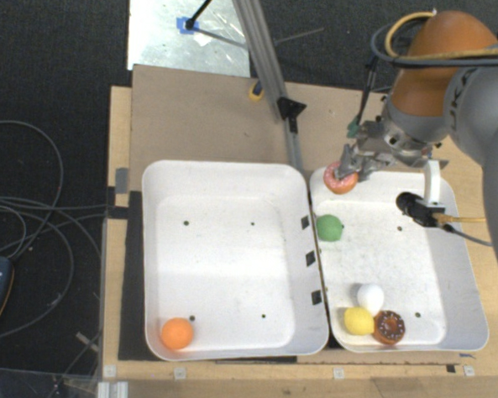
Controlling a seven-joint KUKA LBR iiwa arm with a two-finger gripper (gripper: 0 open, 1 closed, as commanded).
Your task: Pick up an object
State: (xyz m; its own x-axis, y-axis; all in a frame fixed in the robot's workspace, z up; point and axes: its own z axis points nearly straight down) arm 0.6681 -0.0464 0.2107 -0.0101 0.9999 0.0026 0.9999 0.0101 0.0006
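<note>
The gripper (349,168) sits directly over the pink doughnut (341,181) at the right bin's (463,283) far-left corner — whether it is clamped, I cannot tell.

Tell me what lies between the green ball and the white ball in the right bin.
Bare bin floor separates the green ball from the white ball, per the camera view.

The scene is viewed by a single fixed camera set above the desk (212,116), looking down at a slant so that the far edge lies toward the top of the frame and the near edge along the bottom. Both white bins are taken in whole, the left bin (162,180) at centre and the right bin (469,321) at lower right. Dark floor and cables are included at the left, and the arm (483,90) is seen entering at upper right.
</note>
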